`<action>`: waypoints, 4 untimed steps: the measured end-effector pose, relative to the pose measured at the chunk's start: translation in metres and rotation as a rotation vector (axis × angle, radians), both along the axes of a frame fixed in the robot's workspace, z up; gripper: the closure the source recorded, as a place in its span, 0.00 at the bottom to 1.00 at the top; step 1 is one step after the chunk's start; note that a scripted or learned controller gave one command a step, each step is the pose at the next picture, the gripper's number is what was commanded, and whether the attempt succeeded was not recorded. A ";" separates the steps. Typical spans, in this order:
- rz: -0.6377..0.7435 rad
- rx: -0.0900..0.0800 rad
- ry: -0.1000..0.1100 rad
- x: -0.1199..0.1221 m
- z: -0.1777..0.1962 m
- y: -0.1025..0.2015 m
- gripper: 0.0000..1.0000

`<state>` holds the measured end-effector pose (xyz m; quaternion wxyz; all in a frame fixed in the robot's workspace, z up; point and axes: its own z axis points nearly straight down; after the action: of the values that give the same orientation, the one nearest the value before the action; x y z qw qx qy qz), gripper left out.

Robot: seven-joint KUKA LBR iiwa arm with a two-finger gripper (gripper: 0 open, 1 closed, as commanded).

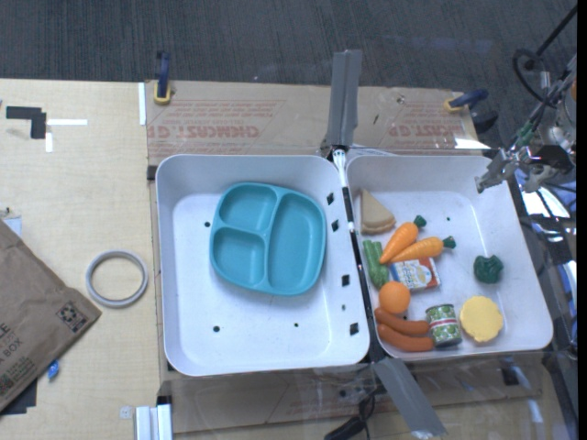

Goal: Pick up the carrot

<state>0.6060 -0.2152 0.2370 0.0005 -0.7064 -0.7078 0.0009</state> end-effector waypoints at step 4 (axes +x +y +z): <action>0.488 0.001 -0.002 -0.060 -0.145 0.114 0.00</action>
<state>0.5459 -0.1013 0.0917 0.0001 -0.5147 -0.8574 0.0001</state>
